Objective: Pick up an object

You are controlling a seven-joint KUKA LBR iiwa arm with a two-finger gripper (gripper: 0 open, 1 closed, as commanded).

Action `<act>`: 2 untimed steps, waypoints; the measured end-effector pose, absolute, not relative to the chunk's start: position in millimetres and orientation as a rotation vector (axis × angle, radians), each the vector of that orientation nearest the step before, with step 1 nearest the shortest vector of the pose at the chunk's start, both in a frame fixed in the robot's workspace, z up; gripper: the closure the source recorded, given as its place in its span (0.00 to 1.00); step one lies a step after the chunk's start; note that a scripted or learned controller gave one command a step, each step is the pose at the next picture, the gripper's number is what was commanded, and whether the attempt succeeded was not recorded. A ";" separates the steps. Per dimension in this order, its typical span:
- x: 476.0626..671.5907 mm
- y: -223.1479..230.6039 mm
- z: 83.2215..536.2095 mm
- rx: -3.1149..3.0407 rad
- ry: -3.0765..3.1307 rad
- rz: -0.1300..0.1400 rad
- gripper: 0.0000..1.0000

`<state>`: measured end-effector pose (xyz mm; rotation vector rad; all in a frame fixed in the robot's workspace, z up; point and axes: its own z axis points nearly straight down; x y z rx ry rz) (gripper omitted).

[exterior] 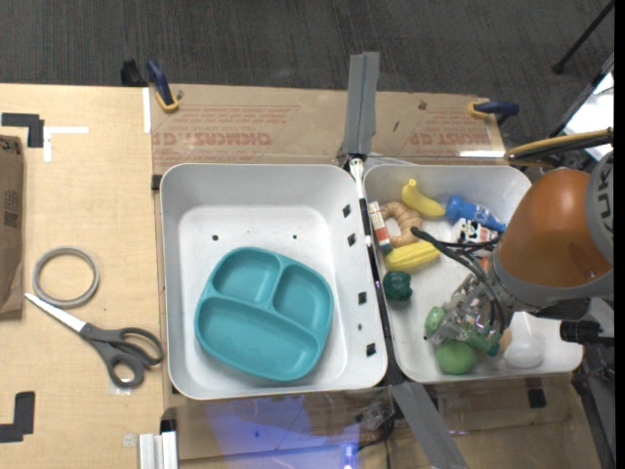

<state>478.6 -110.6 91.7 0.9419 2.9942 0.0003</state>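
My gripper [459,322] hangs low in the right bin [444,174], near its front. Just below it lies a green round fruit [454,358], which looks close to or touching the gripper's tip. A small green piece [434,317] sits at the gripper's left, and an orange bit [502,339] peeks out on its right. The orange band of the arm [552,233] covers the bin's right part. Farther back lie a yellow banana [423,200], a yellow corn-like piece [411,255], a dark green ball [396,285] and a blue and white toy [474,218].
The left bin [195,193] holds a teal divided plate [264,313]. A white object [522,350] lies at the right bin's front right. On the bench at the left lie scissors [103,340] and a tape ring [65,277]. A divider wall [369,262] separates the bins.
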 end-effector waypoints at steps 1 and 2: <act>478.0 -107.3 91.4 1.629 2.685 -0.001 1.00; 478.2 -26.1 191.1 1.701 2.641 -0.002 1.00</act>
